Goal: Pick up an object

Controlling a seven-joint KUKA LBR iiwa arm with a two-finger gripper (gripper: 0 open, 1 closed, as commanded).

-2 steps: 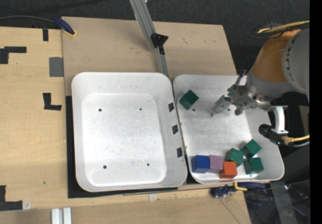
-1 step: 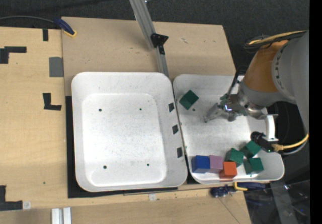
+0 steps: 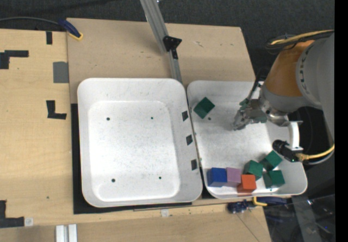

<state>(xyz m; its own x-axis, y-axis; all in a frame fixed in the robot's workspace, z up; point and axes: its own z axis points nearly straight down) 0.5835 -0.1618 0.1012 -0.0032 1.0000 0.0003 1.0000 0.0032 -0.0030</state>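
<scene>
The lone green block [image 3: 204, 107], a small dark-green cube turned at an angle, lies in the upper left of the right bin [image 3: 228, 143], near its left wall, with bare white floor on every side. My gripper [image 3: 239, 122] hangs over that bare floor to the block's right, apart from it, nothing between my fingers; whether they are spread or closed I cannot tell. Along the bin's near edge cluster a blue block [image 3: 217, 176], lilac block [image 3: 234, 175], orange block [image 3: 248, 182] and three green blocks [image 3: 265, 167]. The left bin [image 3: 87, 143] adjoins.

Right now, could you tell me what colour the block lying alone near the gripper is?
Green block, seen in the camera view.
</scene>
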